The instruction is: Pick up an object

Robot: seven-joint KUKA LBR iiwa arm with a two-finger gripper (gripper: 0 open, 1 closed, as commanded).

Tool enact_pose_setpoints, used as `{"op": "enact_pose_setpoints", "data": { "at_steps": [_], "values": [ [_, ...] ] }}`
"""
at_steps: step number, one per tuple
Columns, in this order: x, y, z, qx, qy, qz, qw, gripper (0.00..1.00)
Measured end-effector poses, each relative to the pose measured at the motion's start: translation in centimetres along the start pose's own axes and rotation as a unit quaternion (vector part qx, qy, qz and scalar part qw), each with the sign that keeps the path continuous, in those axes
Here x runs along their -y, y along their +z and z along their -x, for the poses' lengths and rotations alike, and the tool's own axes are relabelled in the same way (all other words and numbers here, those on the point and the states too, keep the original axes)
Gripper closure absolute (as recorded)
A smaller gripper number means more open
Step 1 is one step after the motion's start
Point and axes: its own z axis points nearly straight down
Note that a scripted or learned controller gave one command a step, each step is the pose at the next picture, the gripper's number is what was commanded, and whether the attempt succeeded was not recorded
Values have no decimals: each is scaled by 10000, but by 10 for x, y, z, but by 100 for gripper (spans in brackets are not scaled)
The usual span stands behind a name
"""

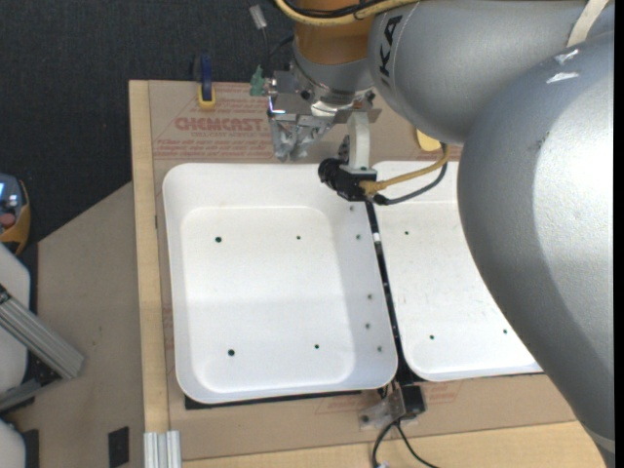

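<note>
Where the gripper (291,142) hangs: over the board (210,125), just behind the back rim of the left bin (168,224).
Grip: cannot tell whether spread or pressed together; I see nothing held in it.
Object: cannot tell where one lies; the arm (546,213) hides much of the right bin (439,281).
Left bin floor: plain white with a few small dark dots.
Risk, descent: going straight down from here would likely meet board or rim, not a bin floor.
Risk, empty close: with no target picked out, a grasp may shut on air.
Risk, sweep: a low move inward could catch the rim and shove the left bin.
</note>
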Motion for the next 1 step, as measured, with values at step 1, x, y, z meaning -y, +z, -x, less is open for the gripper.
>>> {"op": "enact_pose_setpoints", "data": {
  "at_steps": [1],
  "values": [
    [-2, -70, 60, 7, 59, 91, 9999, 100]
  ]
}}
